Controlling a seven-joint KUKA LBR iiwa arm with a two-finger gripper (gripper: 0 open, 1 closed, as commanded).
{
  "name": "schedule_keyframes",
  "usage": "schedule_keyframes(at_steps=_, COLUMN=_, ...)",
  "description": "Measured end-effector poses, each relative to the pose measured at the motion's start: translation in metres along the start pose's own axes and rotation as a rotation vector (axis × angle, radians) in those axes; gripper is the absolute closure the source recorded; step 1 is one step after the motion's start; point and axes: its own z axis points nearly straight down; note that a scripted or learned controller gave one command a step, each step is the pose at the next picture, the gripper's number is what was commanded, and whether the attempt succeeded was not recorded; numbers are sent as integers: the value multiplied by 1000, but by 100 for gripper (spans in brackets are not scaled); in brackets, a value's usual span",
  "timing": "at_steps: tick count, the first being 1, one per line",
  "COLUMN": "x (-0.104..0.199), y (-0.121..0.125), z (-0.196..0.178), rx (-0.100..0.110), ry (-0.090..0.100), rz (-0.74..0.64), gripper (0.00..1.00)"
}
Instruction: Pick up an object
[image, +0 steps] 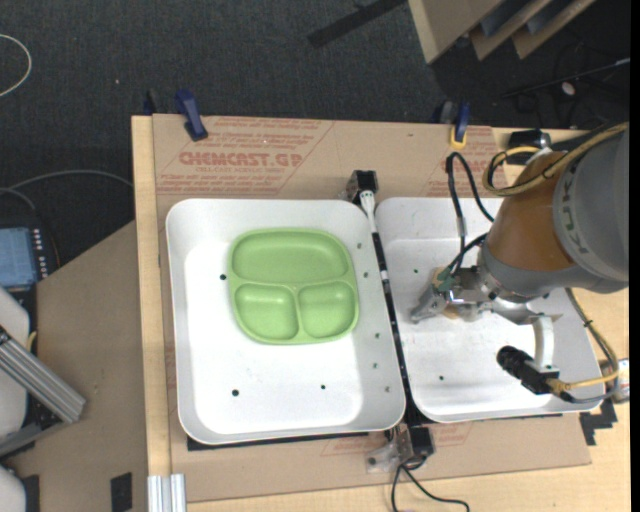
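A: Where's the tray sitting?
B: Green tray (294, 284) is lying flat in the left bin (200, 380), upper middle, three compartments facing up.
A: And the arm?
B: Arm (560, 220) is reaching over the right bin (470, 400), gripper (432, 300) hanging low near that bin's left side, well apart from the tray.
A: Claw state?
B: Too small and blurry, I can't tell.

The tabletop (300, 145) is covered by a brown board printed with red lettering. Two white bins are set side by side on it, touching: the left bin (200, 330) and the right bin (470, 385).
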Motion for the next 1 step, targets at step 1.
schedule_keyframes(at_steps=1, x=0, y=1, z=0, rx=-3, ry=-1, rz=1, gripper=0)
